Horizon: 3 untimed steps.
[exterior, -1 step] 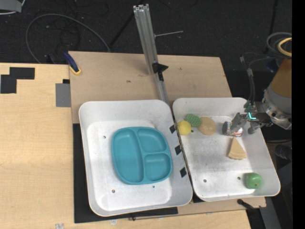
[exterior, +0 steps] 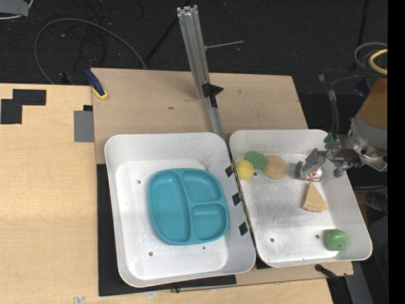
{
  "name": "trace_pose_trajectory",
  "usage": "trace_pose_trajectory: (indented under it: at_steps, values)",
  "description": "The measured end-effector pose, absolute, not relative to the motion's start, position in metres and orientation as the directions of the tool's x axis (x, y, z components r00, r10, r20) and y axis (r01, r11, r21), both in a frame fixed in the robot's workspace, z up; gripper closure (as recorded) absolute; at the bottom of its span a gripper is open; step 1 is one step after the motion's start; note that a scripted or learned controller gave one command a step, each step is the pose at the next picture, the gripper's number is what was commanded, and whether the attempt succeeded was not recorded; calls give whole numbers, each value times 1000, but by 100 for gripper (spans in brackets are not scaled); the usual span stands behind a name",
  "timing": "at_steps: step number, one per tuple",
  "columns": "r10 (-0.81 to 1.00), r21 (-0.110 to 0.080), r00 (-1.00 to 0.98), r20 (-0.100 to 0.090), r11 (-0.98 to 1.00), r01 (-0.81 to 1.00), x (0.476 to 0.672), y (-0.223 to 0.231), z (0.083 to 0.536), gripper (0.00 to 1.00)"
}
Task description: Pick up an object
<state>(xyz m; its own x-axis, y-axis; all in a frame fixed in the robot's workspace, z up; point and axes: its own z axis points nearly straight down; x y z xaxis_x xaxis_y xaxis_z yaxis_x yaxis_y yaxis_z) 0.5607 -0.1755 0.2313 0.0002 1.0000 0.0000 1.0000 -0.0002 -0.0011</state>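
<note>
While the pincer [exterior: 314, 167] hangs over the right bin [exterior: 278, 249], its grip state unreadable, a tan wedge [exterior: 314, 199] lies just nearer; a round tan piece [exterior: 275, 167], green object [exterior: 255, 159] and yellow ball [exterior: 244, 169] sit left, a green ball [exterior: 336, 239] near-right.

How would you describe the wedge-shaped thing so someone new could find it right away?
Start at the right white bin, the one without the teal tray. Near its middle, just below the gripper, lies the tan wedge. It is the only flat, triangular piece; its neighbours, the yellow ball, beige round and green ball, are all rounded.
</note>
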Motion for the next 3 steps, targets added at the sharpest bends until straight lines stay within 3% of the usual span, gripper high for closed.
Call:
trace_pose_trajectory:
  at_steps: [1, 2, 3]
  values:
    - [1000, -9, 0, 2, 0, 1000, 558, -174, 167, 0]
    - [1000, 2, 0, -3, 0, 1000, 560, -171, 105, 0]
    - [1000, 13, 3, -11, -3, 1000, 564, -175, 95, 0]
